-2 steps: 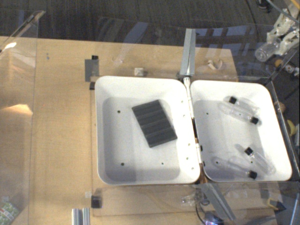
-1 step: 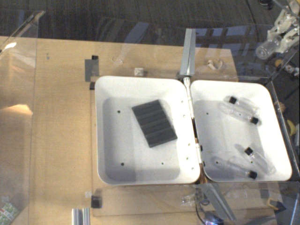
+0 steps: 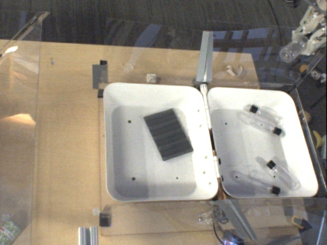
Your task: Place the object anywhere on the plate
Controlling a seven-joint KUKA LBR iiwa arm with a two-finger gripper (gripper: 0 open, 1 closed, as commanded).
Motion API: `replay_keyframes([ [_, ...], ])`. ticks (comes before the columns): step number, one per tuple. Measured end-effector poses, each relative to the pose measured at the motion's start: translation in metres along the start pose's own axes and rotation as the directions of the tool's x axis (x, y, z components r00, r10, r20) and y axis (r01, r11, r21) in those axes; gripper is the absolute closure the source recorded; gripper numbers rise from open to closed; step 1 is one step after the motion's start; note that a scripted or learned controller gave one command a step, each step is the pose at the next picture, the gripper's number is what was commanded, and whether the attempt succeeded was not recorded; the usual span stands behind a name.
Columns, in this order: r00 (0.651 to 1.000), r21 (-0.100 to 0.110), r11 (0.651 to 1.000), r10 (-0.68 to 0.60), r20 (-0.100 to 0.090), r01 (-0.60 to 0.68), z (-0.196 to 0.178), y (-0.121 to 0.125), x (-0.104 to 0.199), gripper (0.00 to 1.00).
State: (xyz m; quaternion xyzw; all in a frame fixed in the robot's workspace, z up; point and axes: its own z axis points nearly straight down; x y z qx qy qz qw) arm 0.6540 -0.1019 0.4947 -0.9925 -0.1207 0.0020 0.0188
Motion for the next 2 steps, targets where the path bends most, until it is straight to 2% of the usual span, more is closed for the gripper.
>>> replay_keyframes([
  [1,0.900,-0.034,0.899,-0.436,0.018,0.436,0.0599,0.0280,-0.0447,1.00],
  [2,0.895,-0.034,0.895,-0.445,0.019,0.445,0.0503,0.0247,-0.0422,1.00],
])
